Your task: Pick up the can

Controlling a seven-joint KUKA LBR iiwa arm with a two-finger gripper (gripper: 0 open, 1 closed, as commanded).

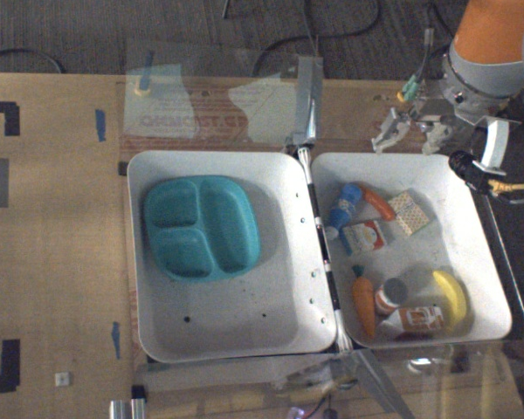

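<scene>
While the small grey-topped metal can (pixel 389 297) stands crowded among toys in the right-hand shallow white bin (pixel 493 256), the hand (pixel 411 135) hangs released above the bin's far rim, apparently poised to descend

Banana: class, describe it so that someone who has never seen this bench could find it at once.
Find the white bin on the view's right, the one crowded with small items. In its lower right corner lies the banana, next to an orange-and-white carton. It is the only yellow, curved thing in that bin.
</scene>
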